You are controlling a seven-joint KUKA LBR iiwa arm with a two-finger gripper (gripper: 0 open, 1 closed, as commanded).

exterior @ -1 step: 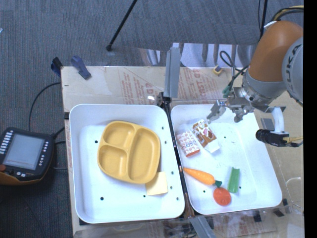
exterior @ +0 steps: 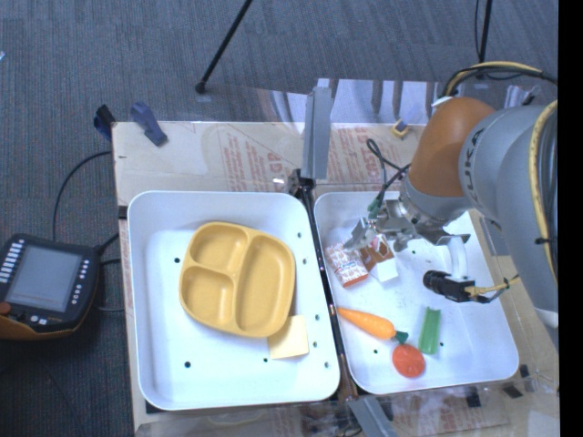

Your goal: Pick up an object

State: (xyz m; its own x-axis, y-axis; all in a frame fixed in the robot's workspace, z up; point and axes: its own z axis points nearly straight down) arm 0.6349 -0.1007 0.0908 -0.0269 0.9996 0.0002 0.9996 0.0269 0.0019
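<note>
Found the gripper (exterior: pixel 376 233) low over the rear left part of the right bin (exterior: pixel 483 335), carried on the grey arm (exterior: pixel 510 167) at the right, with the orange band (exterior: pixel 451 144) above the wrist. Could not tell from this slant whether open or closed, nor make out anything held in it.

Saw a red-and-white packet (exterior: pixel 346 265) lying flat just below and left of the gripper, near the bin's left wall. Saw a small brown-and-white box (exterior: pixel 381 260) just beside the packet on its right, directly under the gripper; could not tell whether touched by it.

Noted a toy carrot (exterior: pixel 365 322) farther forward in the same bin, lying on its side, tip toward the left wall and green top toward the right. Noted a round red toy tomato (exterior: pixel 409 360) near the front wall, just past the carrot's green end. Noted a flat green strip (exterior: pixel 430 330) close to the tomato's upper right, slightly tilted.

Found in the left bin (exterior: pixel 146 335) a yellow divided plate (exterior: pixel 239 280) with three compartments, right side up, roughly in the middle. Found a pale yellow square slice (exterior: pixel 290 340) touching the plate's front right edge.

Saw a handheld control pendant (exterior: pixel 41 285) with a screen on the carpet well left of the bench, and a blue clamp (exterior: pixel 146 123) at the bench's rear left corner.
</note>
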